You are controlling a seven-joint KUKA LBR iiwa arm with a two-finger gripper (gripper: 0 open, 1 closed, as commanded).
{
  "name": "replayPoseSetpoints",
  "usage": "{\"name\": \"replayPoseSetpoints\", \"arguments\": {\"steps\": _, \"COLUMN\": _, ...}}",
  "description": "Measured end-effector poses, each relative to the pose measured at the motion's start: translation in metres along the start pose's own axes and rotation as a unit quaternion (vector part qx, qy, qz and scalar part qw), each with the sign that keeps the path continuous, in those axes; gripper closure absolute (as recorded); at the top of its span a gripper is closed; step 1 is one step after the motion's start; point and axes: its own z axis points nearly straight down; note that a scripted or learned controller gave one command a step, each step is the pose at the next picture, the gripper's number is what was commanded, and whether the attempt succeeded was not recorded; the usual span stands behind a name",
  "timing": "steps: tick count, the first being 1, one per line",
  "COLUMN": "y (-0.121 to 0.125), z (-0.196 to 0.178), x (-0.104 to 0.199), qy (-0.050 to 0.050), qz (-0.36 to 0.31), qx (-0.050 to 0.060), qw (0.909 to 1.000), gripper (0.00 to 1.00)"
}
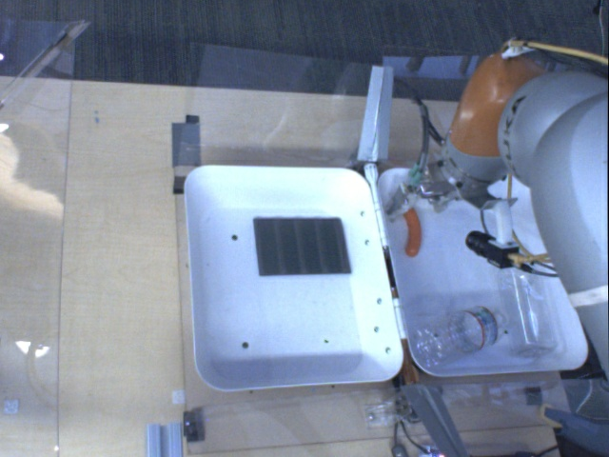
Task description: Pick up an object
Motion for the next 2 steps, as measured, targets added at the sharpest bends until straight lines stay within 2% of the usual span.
{"name": "replayPoseSetpoints", "arguments": {"steps": 1, "y": 0.003, "z": -0.014, "x": 0.001, "qy": -0.001, "qz": -0.003, "qx": -0.004, "qw": 1.0, "gripper": 1.0}}
{"name": "replayPoseSetpoints", "arguments": {"steps": 2, "y": 0.016, "z": -0.099, "x": 0.071, "qy": 0.001, "qz": 0.011, "qx": 0.0, "qw": 0.9999, "gripper": 1.0}}
